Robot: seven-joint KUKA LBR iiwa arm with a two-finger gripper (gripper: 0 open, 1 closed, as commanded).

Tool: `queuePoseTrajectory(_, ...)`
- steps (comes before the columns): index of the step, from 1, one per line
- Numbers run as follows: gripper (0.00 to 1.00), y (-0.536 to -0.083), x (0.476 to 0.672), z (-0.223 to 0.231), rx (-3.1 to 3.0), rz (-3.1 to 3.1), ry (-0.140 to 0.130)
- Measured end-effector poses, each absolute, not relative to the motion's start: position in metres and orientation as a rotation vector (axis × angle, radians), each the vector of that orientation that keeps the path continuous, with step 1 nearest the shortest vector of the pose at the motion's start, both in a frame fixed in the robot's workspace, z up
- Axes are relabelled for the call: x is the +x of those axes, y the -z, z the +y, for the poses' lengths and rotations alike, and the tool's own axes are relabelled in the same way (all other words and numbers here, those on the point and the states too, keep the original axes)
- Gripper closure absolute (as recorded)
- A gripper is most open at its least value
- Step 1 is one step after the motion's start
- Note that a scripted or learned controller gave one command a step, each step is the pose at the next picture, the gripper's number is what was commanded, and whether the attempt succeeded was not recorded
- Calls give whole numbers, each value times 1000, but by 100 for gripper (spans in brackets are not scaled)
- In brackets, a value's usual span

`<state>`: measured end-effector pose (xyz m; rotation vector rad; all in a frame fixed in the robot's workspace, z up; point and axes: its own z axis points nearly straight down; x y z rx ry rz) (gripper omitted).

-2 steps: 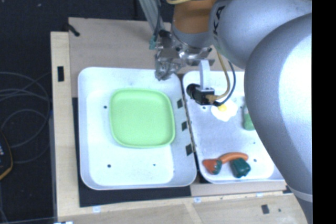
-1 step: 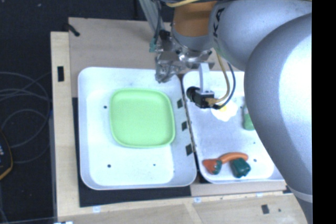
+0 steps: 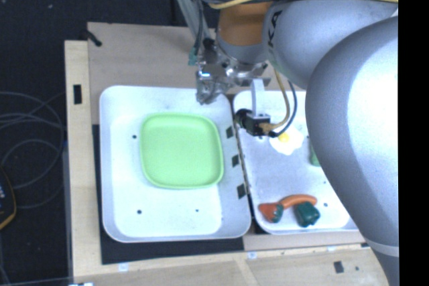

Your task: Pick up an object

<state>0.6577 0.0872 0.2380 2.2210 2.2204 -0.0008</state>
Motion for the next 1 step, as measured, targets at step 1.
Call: queuePoseTrajectory(1, 0, -238, 658, 87, 2221, 2220, 0)
